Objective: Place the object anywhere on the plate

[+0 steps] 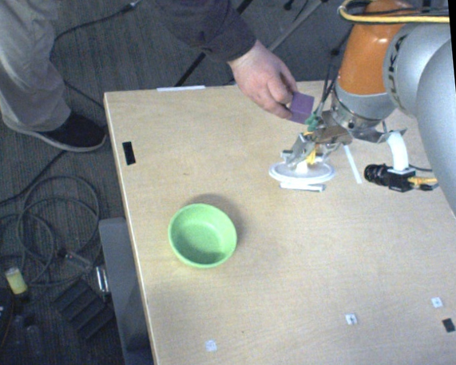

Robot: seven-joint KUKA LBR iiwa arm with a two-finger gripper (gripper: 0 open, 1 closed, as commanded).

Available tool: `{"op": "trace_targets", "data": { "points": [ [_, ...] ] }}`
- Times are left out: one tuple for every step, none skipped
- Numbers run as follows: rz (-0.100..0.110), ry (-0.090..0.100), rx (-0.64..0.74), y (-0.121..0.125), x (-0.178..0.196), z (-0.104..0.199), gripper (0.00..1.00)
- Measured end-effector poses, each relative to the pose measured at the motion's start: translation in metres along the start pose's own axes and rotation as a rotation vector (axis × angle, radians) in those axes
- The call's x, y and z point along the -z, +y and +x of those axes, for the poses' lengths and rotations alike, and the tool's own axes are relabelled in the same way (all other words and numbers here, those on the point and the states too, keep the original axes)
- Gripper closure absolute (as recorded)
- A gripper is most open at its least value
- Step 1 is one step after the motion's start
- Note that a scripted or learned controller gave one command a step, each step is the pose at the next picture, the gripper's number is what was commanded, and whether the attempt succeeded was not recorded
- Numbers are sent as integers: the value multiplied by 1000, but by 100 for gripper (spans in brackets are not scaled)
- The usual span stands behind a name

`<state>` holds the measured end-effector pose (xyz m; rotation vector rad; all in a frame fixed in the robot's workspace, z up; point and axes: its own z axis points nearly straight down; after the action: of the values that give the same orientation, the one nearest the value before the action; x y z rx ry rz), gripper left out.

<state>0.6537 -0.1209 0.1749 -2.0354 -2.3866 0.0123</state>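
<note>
Positioned over the bench's right part, the gripper (314,147) is seen above a small white plate (299,175); its finger spacing cannot be told. Just above it, a purple block (301,105), flat-faced and angular, is held in a person's hand (264,80). Further left, a green bowl (203,234) is seated on the wooden benchtop (303,291).

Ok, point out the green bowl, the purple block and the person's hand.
green bowl (203,234): camera view, on its inner floor.
purple block (301,105): camera view, on its top face.
person's hand (262,78): camera view, on the back of the hand.
</note>
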Motion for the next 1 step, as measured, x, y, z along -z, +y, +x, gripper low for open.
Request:
{"op": "trace_targets", "data": {
  "points": [
    [-2, 1, 207, 24, 5, 65, 100]
  ]
}}
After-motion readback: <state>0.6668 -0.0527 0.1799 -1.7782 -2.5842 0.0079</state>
